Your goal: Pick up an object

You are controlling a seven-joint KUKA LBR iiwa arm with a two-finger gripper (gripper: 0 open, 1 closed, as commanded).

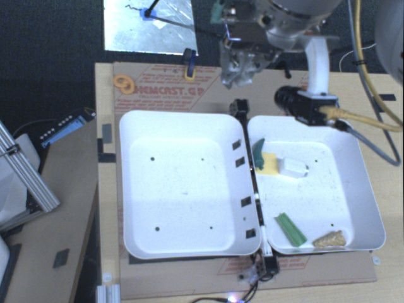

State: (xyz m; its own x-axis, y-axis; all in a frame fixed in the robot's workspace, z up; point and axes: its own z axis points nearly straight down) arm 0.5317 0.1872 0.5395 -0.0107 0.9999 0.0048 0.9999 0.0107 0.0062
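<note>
My gripper hangs high above the back edge of the bench, over the seam between the two bins, with nothing visible between its fingers. The right bin holds a yellow block with a dark green piece at its left and a white block at its right. Nearer the front lie a green stick and a tan crumbly piece. All these objects sit well below and in front of the gripper.
The left bin stands beside the right one, joined by a black clip strip. Behind the bins on the cardboard lie an orange ring and a yellow-blue clamp. A foil sheet lies further back.
</note>
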